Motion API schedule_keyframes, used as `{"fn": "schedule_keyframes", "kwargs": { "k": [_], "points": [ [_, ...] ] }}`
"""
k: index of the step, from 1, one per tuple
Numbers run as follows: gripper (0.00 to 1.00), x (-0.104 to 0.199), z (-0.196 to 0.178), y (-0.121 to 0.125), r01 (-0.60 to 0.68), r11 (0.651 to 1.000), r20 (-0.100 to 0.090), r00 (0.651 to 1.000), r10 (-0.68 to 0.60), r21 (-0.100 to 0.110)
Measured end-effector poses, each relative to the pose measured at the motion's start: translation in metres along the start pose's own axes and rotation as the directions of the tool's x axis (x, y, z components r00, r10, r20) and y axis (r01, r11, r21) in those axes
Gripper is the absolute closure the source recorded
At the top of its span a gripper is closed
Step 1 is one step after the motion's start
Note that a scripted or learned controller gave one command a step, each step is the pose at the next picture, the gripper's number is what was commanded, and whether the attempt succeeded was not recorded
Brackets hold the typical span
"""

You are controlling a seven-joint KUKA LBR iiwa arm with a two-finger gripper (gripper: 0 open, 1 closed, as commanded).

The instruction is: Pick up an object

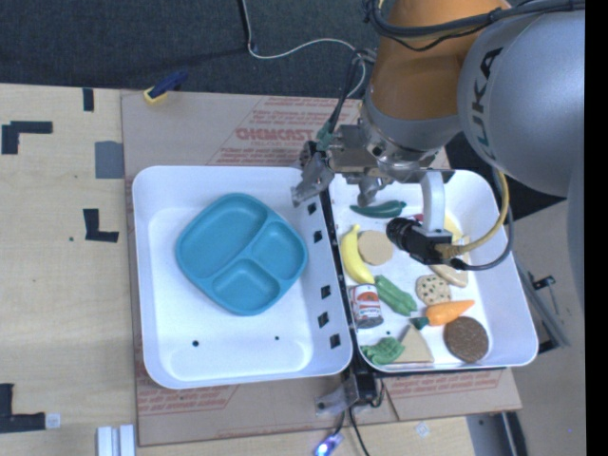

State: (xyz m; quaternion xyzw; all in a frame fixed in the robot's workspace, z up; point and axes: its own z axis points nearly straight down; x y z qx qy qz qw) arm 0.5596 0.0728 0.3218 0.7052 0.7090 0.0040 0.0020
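Camera view looks down on the gripper (312, 180), which hangs over the far end of the wall where the two bins meet. I cannot tell if it is open or shut, or if it has hold of anything. The toy food is all in the right bin (494, 293), so it lies to the right of the gripper and nearer. The best pick looks like the banana (355, 255). It lies just beside that wall, and its long side runs from far to near with a small bend. I think the gripper should go a bit right and near, then close across the thin way of the banana. A green pod (380, 209) lies close by on its far side. The left bin (161, 255) has a blue plate (242, 253). Red letters on the cardboard (190, 131) under the bins say CHEMCAST. The grey arm (518, 93) shows the letters UKA. A small can (366, 304) has a label too small to read.
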Motion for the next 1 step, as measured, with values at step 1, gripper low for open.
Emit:
{"fn": "schedule_keyframes", "kwargs": {
  "k": [1],
  "points": [
    [0.00,0.0211,-0.1085,-0.0691,0.001,1.000,-0.001,1.000,-0.001,0.000]
  ]
}}
